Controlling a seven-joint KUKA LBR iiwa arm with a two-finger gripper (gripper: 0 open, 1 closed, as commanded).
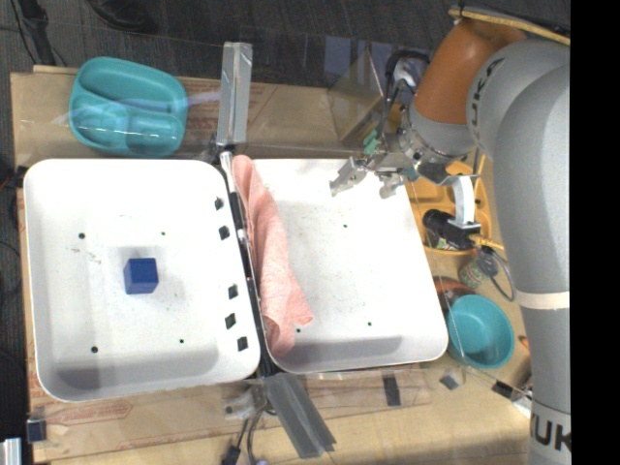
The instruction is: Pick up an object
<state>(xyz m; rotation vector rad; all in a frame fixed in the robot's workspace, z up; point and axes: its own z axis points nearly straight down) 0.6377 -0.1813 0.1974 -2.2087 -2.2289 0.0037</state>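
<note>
Arm [523, 163] looms — end effector [368, 175] spread, empty, above right bin [387, 289].

Open, empty tool [366, 179] above right bin [407, 260].

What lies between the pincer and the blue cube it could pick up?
The pincer hangs over the right bin's far edge; the blue cube sits in the left bin. Between them lie the bins' adjoining rims and a pink cloth draped along the right bin's left side.
</note>
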